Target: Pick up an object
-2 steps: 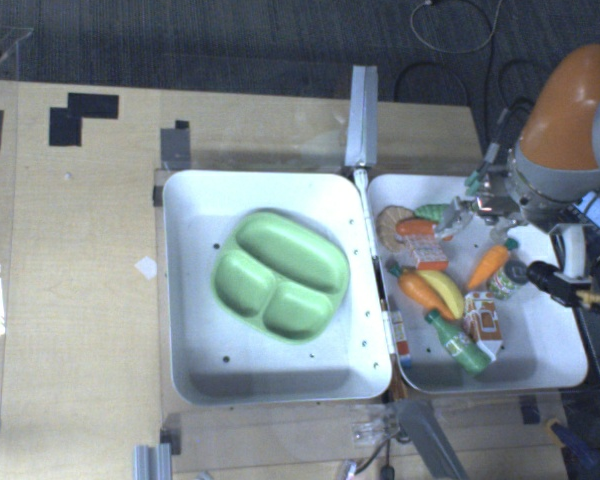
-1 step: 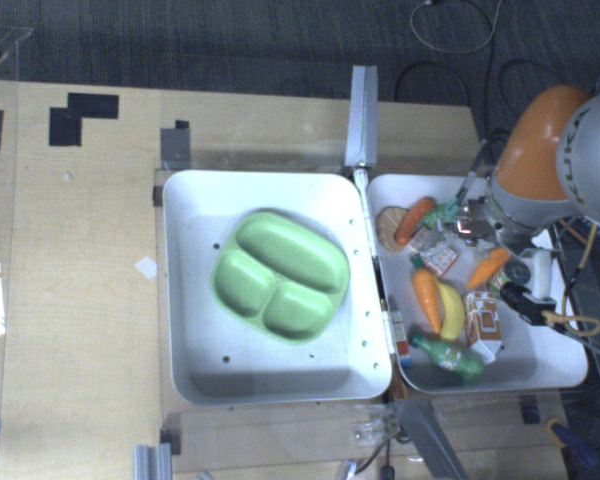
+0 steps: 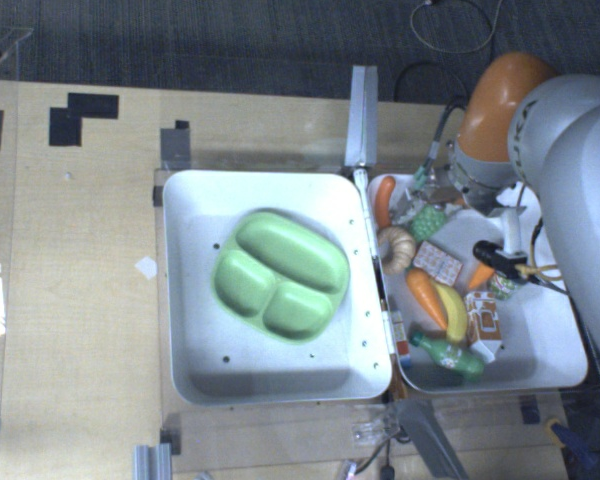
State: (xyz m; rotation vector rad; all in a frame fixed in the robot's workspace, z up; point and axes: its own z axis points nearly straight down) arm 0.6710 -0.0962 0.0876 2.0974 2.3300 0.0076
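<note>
Glossy green bottle [image 3: 448, 355], smooth 3-lobed green tray [image 3: 280, 275]

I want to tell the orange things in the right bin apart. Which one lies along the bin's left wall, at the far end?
The slim orange-red carrot. It lies along that wall, while the fatter orange carrot sits nearer, beside the banana.

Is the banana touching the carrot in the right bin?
Touching. In the camera view the banana lies tight along the carrot's right side, overlapping its lower end, with no white bin floor showing between them.
</note>
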